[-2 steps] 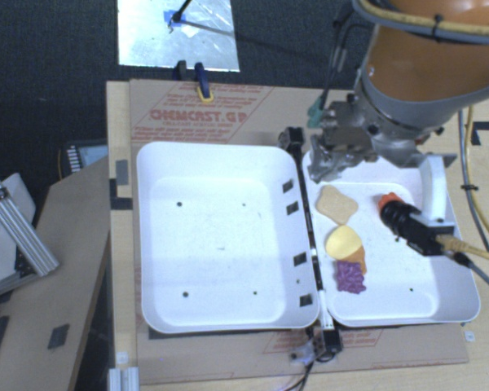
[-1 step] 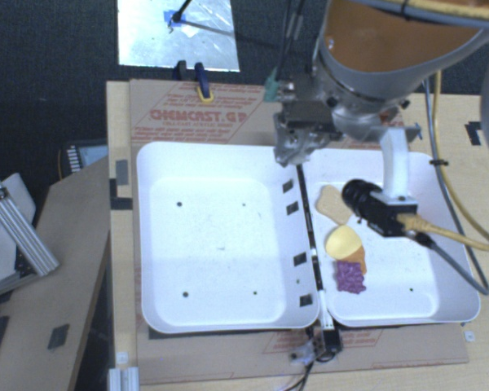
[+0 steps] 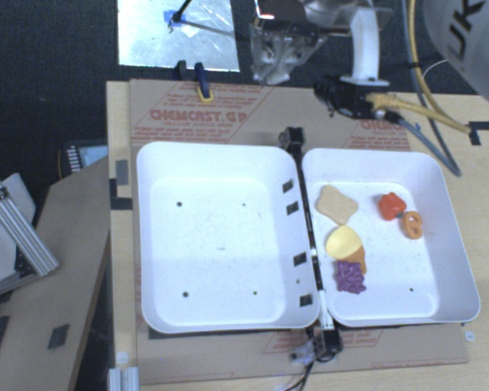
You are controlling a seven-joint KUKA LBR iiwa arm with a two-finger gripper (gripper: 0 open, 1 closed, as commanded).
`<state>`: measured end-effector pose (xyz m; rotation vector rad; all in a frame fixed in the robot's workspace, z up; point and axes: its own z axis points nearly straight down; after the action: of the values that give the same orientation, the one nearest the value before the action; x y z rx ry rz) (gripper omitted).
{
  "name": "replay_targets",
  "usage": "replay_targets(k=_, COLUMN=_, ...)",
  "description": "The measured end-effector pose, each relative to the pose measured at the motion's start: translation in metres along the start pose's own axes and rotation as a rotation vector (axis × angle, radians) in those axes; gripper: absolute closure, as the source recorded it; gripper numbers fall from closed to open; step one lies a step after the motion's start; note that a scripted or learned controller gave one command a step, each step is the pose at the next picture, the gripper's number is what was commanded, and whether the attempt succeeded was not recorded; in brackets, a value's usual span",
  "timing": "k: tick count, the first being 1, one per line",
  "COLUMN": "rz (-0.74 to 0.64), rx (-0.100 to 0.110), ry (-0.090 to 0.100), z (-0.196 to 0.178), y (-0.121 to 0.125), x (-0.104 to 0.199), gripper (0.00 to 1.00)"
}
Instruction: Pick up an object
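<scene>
The right bin (image 3: 440, 292) holds several toy foods. A tan bread slice (image 3: 337, 204) lies near its left wall, with a yellow piece (image 3: 342, 240) on an orange piece (image 3: 358, 259) below it and a purple grape bunch (image 3: 350, 278) lower still. A red pepper (image 3: 392, 205) and a small orange ring (image 3: 412, 224) lie toward the right. My gripper (image 3: 275, 62) hangs high at the top of the view, behind the back edge of the bins and far from every object. Nothing shows between its fingers.
The left bin (image 3: 155, 292) sits beside the right one, joined by a black clip rail (image 3: 306, 235). Yellow and grey cables (image 3: 424, 116) run along the back right. A shiny metal sheet (image 3: 179, 23) lies at the back left.
</scene>
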<state>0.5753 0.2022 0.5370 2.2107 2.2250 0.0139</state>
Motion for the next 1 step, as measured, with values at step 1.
replay_targets(k=1, rz=-0.001, rx=0.024, ry=-0.007, z=0.2265, y=0.0153, x=0.0321, gripper=1.0)
